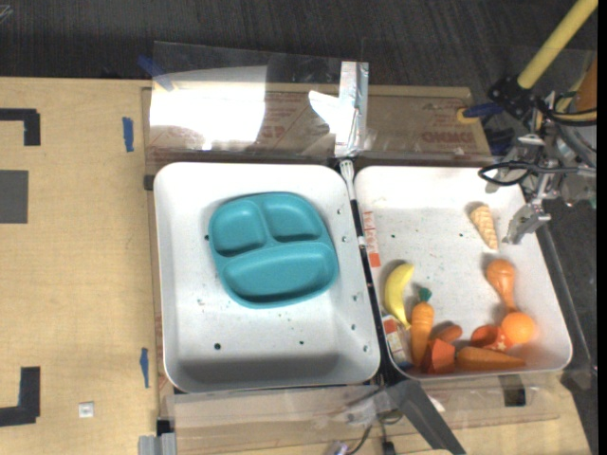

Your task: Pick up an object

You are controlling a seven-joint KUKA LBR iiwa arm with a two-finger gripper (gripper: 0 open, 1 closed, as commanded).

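The right bin [432,207] holds toy food. A pale bread-like piece [485,226] lies near its far right side, with an orange drumstick [501,281] just in front of it. At the centre left is a yellow banana [398,292]. An upright carrot [420,320], an orange ball [517,330], a lying carrot [488,356] and a red-orange piece [441,354] crowd the front edge. My gripper [525,222] hangs over the bin's right rim, just right of the bread-like piece and apart from it. I see nothing held in it.
The left bin [190,330] holds a teal divided plate [273,248]. A clear plastic sheet [256,102] stands behind the bins. A yellow rod [567,25] and cables [517,169] sit at the far right. Brown board [66,282] lies to the left.
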